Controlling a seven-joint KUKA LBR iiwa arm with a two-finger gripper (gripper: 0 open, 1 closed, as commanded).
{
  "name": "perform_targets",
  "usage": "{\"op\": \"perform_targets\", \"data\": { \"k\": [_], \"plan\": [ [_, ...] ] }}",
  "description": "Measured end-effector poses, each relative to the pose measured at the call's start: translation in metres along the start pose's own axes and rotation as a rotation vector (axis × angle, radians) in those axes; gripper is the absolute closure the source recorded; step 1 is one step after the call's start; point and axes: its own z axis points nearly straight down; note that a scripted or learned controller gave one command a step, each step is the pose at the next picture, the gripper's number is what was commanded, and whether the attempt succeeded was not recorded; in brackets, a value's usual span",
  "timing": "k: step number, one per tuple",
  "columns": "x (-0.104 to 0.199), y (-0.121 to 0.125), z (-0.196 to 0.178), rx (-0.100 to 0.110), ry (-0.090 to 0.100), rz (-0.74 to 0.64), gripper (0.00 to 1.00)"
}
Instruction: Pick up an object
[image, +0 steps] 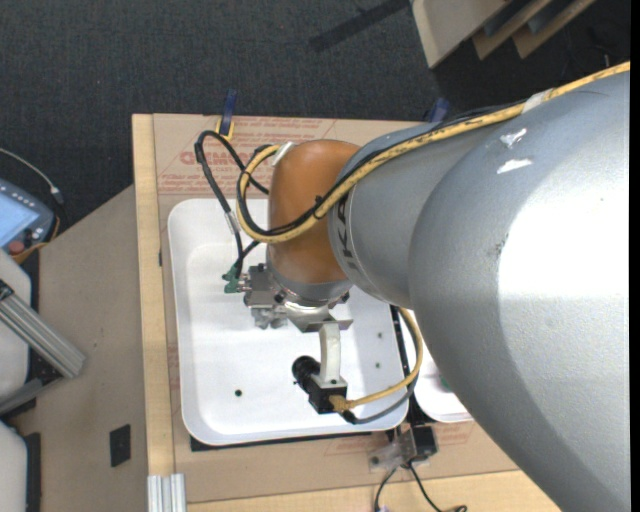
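Note:
My gripper (268, 308) hangs low over the middle of the left white bin (200, 330), under the orange wrist band (305, 215). The wrist and the grey arm hide whatever lies directly beneath. A small green piece (233, 282) shows at the gripper's left edge, where the black cables end; I cannot tell whether it is a loose object or part of the wiring. A white bracket with a black block (322, 380) sticks out from the wrist toward the bin's front edge.
The grey arm (500, 260) covers most of the right bin, of which a front corner (440, 400) shows. A tiny dark speck (238, 392) lies on the left bin's floor near the front. Brown cardboard (150, 300) borders the bins.

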Motion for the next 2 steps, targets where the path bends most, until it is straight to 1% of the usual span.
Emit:
{"op": "perform_targets", "data": {
  "k": [1,2],
  "plan": [
    [0.025,0.026,-0.003,-0.002,0.0,-0.004,1.0],
    [-0.03,0.079,0.003,-0.003,0.0,-0.001,1.0]
  ]
}}
